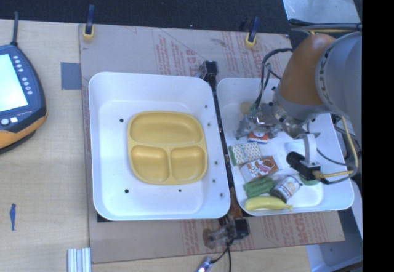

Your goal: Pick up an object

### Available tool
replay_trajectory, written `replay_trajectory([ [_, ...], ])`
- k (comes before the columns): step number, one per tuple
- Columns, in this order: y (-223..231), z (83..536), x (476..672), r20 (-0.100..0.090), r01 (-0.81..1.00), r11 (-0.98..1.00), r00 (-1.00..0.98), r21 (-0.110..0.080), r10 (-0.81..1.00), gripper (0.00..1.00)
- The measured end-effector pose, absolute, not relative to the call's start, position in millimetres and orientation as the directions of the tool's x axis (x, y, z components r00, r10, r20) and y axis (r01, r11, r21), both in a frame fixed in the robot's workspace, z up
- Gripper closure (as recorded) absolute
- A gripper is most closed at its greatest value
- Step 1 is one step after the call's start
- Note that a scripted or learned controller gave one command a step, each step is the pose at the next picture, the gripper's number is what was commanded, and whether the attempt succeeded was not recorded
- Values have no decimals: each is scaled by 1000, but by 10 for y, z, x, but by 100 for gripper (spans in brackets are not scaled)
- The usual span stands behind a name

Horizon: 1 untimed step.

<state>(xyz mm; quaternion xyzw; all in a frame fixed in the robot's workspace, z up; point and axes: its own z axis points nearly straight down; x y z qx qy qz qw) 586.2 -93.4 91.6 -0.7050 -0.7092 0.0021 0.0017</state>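
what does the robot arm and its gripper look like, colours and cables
The arm is a bulky grey cylinder with a rounded orange band above the wrist. Thin black cables loop down beside it to the gripper, a small metallic grey assembly whose details are too small to make out.

Two white bins (101,141); one yellow divided tray (166,146); one banana (266,204); one small can (285,189); two snack packets (246,154).
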Motion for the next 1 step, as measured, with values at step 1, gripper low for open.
replay_trajectory([
  [1,-948,1017,5861,-2,1000,9,-9,-8,1000,100],
])
